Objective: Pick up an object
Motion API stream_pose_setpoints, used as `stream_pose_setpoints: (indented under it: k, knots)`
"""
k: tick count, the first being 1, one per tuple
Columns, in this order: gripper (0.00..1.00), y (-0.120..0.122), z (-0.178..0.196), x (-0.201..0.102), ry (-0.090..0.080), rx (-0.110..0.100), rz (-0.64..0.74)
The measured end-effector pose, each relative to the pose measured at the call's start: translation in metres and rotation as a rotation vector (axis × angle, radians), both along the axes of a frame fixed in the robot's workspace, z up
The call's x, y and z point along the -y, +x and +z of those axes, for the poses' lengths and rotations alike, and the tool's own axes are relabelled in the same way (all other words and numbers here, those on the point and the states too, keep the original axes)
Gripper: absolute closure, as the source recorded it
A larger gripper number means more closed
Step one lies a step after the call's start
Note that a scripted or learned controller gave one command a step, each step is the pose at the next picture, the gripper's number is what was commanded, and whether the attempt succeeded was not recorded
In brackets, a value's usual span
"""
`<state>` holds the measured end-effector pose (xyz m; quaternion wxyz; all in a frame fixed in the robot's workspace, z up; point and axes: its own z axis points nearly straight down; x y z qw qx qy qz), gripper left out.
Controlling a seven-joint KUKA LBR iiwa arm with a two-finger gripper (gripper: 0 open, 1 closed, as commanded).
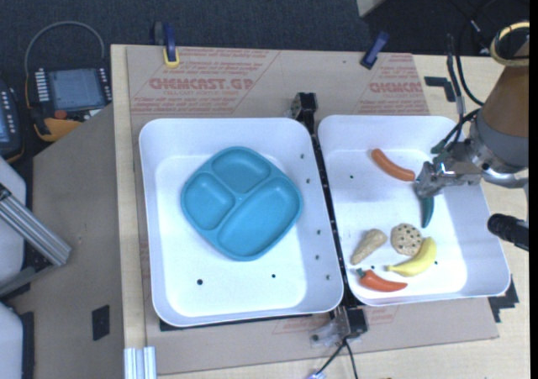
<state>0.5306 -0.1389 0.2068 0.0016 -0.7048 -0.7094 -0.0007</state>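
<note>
The desk (252, 75) carries two shallow white bins side by side. The left bin (168, 285) holds a blue divided plate (241, 201), lying roughly at its centre with bare white floor all around it. The right bin (479, 272) holds the small things.

The arm (508, 117) comes in from the right, grey at the wrist with an orange-brown band above, and bends down over the right bin's far right part. Its end effector (427, 201) points down and toward me, near the middle of that bin; a dark teal sliver hangs at its tip, and I cannot tell whether the fingers are spread or closed.

Just left of it, toward the far side, lies an orange sausage (392, 165). In the near part sit a yellow banana (418, 259), a tan bread piece (368, 244), a round cookie (406, 239) touching the banana, and a red chilli (382, 281) close to the near rim. The far left corner of that bin is open floor.
</note>
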Motion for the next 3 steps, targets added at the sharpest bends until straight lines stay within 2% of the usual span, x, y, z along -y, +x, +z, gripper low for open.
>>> stream_pose_setpoints:
  k: [2, 3]
  knots:
    - [1.0, 0.01, 0.016, -0.111, -0.003, 0.003, -0.005]
    - [1.0, 0.009, 0.013, -0.166, -0.002, 0.001, -0.001]
